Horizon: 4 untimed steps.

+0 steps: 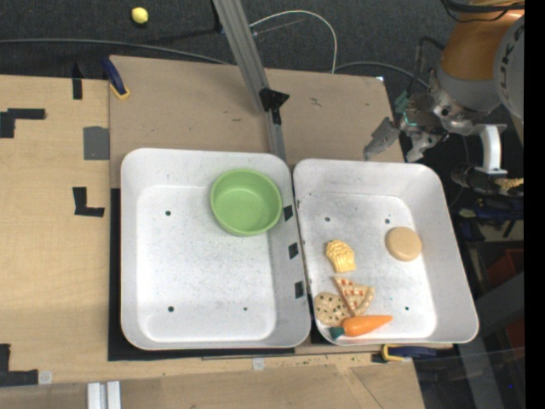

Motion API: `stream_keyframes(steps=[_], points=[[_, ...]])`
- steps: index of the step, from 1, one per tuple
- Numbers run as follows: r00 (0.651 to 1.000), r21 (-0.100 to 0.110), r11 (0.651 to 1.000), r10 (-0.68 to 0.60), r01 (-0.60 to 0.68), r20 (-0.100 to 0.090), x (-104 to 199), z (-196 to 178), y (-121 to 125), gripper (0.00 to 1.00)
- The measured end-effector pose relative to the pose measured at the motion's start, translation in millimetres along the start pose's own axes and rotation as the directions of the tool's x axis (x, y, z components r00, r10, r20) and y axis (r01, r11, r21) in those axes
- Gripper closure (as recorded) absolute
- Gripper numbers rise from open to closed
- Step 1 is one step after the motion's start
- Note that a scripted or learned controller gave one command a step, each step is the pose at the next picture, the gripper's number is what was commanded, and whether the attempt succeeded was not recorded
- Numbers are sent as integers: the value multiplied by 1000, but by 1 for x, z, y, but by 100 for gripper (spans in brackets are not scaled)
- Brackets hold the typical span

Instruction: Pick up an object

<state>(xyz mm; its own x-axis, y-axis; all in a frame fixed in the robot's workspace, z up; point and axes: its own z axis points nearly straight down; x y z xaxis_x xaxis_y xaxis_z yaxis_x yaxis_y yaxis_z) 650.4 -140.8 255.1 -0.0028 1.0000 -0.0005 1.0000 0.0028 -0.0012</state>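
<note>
**Toy food in the right bin, arm above its far edge**

At the bottom of the frame, near the front wall of the right bin [443, 228], an orange carrot [368, 324] lies on its side. Just beyond it sit a round brown cookie [328, 307] and a triangular pizza slice [353, 294], the two touching or nearly so. A little further up is a small yellow piece shaped like a portion of fries [340, 254]. To its right, apart from the rest, lies a tan round bun [404, 244].

In the left bin [145, 254], a green bowl [246, 201] stands upright in the upper right part, near the wall shared with the right bin.

Beyond the bins, a grey metal bar [243, 41] runs slantwise from the top of the frame down to the gap between them. At the upper right, the gripper [398, 139] hangs above the far edge of the right bin, its two fingers spread apart with nothing between them. At the top left a small yellow ball [140, 14] lies on the dark floor.
</note>
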Motion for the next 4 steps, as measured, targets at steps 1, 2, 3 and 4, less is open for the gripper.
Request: stream_keyframes(steps=[1,2,3,4], points=[[1000,0,1000,0,0,0,0,0,0,0],[1000,6,1000,0,0,-1,4,64,-4,0],[1000,5,1000,0,0,0,2,122,4,0],[1000,0,1000,0,0,2,3,169,4,0]])
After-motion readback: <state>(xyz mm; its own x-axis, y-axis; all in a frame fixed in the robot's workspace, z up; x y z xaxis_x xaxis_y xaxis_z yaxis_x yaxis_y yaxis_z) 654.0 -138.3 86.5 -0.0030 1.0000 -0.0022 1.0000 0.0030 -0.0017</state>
